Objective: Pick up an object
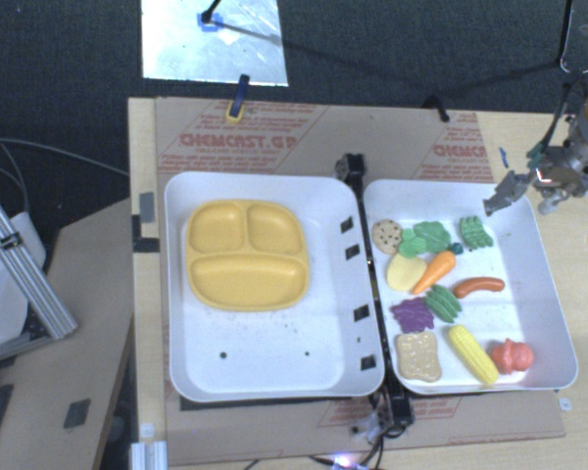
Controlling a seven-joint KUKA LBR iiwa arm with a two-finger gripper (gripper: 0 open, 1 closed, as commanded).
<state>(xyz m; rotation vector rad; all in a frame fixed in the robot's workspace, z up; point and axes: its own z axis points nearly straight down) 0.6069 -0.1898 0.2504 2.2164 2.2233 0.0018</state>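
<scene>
The right bin (549, 292) holds several toy foods: a cookie (386, 233), green lettuce (431, 235), a green vegetable (475, 233), a pale yellow piece (405, 272), a carrot (433, 270), a sausage (478, 286), purple grapes (412, 313), a slice of toast (417, 356), corn (472, 352) and a red piece (513, 356). My gripper (525, 200) hangs over the bin's far right corner, above and to the right of the green vegetable. It is open with nothing between its fingers.
A yellow divided plate (247, 255) lies in the left bin (265, 370). A black divider with clips (363, 272) runs between the bins. A metal frame (20, 272) stands at the left, and a cable stand (568, 27) at the back right.
</scene>
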